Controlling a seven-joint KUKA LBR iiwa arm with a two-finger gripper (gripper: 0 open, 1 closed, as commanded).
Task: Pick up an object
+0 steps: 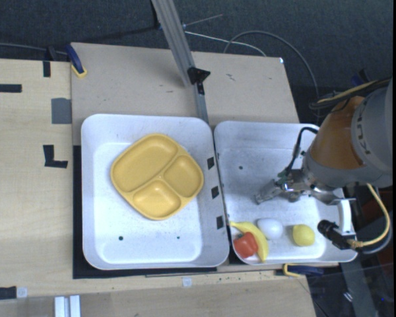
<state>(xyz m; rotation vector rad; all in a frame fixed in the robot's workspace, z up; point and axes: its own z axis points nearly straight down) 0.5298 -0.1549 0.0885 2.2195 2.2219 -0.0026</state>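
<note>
In the right bin (pixel 251 144), my gripper (pixel 264 194) reaches in from the right and hangs low over the bare floor near the middle. Nothing shows in its grip. Below it, along the bin's front wall, lie a yellow banana (pixel 256 232), a red fruit-like piece (pixel 245 245) touching the banana, a small white egg-shaped object (pixel 271 228) and a yellow lemon (pixel 303 235). The white object is the closest to the gripper, a short way below it.
The left bin (pixel 99 243) holds a yellow three-compartment plate (pixel 157 176). A grey metal bar (pixel 178 38) slants down to the divider between the bins. The arm's orange and grey body (pixel 346 144) overhangs the right bin's right side, with cables (pixel 363 236) beside it.
</note>
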